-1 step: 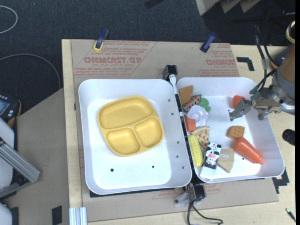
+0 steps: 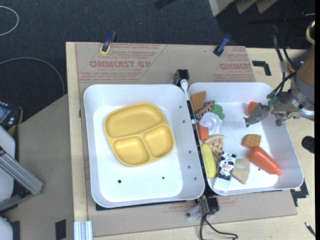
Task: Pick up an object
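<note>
My gripper (image 2: pixel 256 115) hangs over the upper right part of the right bin (image 2: pixel 289 149), on the arm that comes in from the right. A small red object (image 2: pixel 251 105) lies just above and left of its tip, very close to it; whether they touch I cannot tell. Below the gripper sit a brown bread-like piece (image 2: pixel 251 140) and an orange carrot (image 2: pixel 265 160). Along the bin's left side lie a watermelon slice (image 2: pixel 206 108), a pizza slice (image 2: pixel 216 145), a corn cob (image 2: pixel 208 160) and a cow-patterned carton (image 2: pixel 226 166).
A yellow divided plate (image 2: pixel 139 134) rests in the left bin (image 2: pixel 100 179). A white and green toy (image 2: pixel 214 118), a red-orange piece (image 2: pixel 202 131) and a tan piece (image 2: pixel 241 170) also lie in the right bin. A ridge divides the two bins.
</note>
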Robot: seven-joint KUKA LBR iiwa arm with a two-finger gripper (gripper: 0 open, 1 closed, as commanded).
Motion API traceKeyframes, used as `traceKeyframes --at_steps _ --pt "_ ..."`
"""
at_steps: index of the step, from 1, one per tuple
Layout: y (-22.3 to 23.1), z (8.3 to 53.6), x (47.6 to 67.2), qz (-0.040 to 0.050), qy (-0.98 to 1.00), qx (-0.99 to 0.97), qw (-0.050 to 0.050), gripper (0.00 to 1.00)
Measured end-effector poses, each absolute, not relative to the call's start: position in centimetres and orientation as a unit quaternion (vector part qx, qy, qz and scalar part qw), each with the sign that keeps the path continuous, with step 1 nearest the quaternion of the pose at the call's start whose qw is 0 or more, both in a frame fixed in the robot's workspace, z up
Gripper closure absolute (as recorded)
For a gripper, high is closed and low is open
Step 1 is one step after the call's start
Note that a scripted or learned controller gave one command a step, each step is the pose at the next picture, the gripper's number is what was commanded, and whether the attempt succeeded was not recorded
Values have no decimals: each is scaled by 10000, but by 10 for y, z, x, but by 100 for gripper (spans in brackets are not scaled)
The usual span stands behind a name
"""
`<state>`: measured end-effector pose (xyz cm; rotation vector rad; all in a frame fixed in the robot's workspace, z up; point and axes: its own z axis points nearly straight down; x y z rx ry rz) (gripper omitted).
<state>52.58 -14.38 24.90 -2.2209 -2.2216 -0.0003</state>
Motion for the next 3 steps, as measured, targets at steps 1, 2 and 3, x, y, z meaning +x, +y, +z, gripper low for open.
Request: traceKeyframes --at_steps 1,2,3 --pt "-140 186 527 19 -7070 -7072 38 0" --pt "-137 123 524 13 -7070 -7072 32 0" --pt "-139 86 525 5 -7064 -7078 -27 0"
